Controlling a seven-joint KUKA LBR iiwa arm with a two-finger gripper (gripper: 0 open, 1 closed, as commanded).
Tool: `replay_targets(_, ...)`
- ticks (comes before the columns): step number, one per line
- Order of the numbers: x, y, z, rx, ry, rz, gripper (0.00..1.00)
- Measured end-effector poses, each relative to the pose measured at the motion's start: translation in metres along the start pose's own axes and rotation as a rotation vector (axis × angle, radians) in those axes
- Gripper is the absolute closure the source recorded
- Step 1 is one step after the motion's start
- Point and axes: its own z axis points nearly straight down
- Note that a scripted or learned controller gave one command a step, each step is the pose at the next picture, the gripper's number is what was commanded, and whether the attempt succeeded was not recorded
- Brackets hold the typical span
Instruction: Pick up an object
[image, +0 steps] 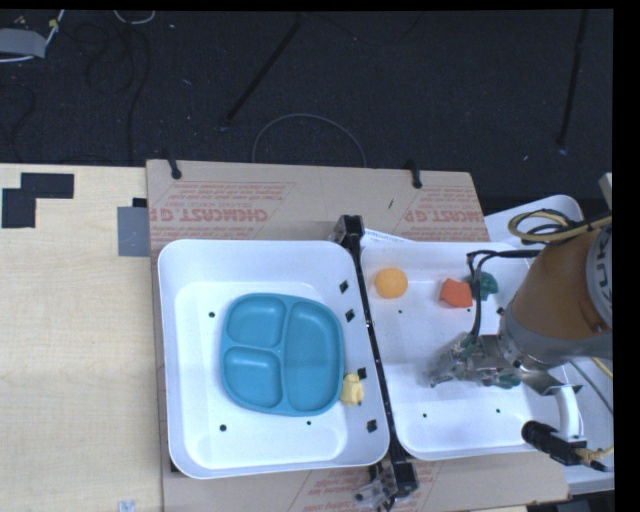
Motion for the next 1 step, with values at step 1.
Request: replay_targets(1,-0.0015,0.0003,-0.0124,-0.002,-0.001,0.007,1.0)
